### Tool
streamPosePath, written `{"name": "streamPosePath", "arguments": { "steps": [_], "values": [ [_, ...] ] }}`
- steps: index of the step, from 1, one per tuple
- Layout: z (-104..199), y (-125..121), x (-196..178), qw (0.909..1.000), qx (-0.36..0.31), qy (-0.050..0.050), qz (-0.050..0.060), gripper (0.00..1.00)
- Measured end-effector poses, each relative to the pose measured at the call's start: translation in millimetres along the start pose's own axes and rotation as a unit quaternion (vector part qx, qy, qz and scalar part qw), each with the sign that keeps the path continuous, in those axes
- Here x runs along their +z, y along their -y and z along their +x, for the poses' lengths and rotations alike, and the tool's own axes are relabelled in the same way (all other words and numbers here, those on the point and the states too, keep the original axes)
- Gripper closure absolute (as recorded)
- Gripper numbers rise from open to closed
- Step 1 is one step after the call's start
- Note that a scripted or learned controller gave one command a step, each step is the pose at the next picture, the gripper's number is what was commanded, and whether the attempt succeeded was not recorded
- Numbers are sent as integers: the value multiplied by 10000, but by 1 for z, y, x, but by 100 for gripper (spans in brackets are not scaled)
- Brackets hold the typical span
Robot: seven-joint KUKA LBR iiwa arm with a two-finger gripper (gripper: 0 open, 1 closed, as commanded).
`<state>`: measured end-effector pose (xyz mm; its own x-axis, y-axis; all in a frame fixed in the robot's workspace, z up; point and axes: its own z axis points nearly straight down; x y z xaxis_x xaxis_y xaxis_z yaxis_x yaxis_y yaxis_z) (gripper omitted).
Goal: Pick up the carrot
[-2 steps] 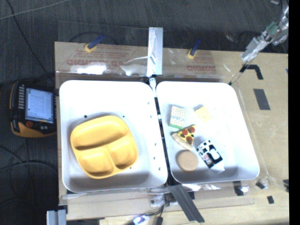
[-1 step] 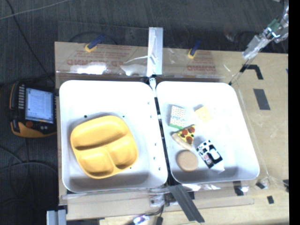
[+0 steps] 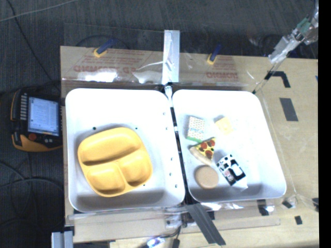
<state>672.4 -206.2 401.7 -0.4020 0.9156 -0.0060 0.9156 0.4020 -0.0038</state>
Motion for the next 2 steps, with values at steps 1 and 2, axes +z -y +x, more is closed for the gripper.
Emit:
{"name": "streamPosePath", "arguments": {
  "steps": [1,2],
  "values": [
    [-1,-1,-7,10000,-3,5,3,100],
    [-1,-3,-15,10000,-7,9,7,100]
  ]
}}
